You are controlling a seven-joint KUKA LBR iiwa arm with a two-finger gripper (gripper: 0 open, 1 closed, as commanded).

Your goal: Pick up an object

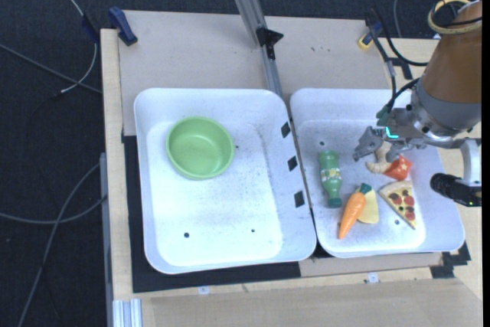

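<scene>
Arm: the grey arm with its orange band entered from the right edge and leaned down over the upper right part of the right bin (337, 99), wrist tilted toward the bin's middle
Gripper: the gripper (373, 152) hung low over the right bin, its grey fingers pointing down and left, just above and beside the toys at the bin's right side
Finger state: could not be told; the tips merged with the pale toy under them, and nothing was seen clearly between them
Pale toy: a small beige piece (377, 163) lay right at the fingertips, touching or nearly touching them
Red toy: a red piece (398, 168) sat just right of the beige one
Pizza slice: a toy pizza slice (401, 201) lay below the red piece, near the bin's right wall
Carrot: an orange carrot (350, 215) lay tilted at the bin's lower middle, beside a yellow wedge (370, 209)
Bottle: a green bottle (331, 178) lay lengthwise, left of the carrot
Left bin: the left bin (153, 241) held a green bowl (200, 147) in its upper left part, well apart from the arm
</scene>
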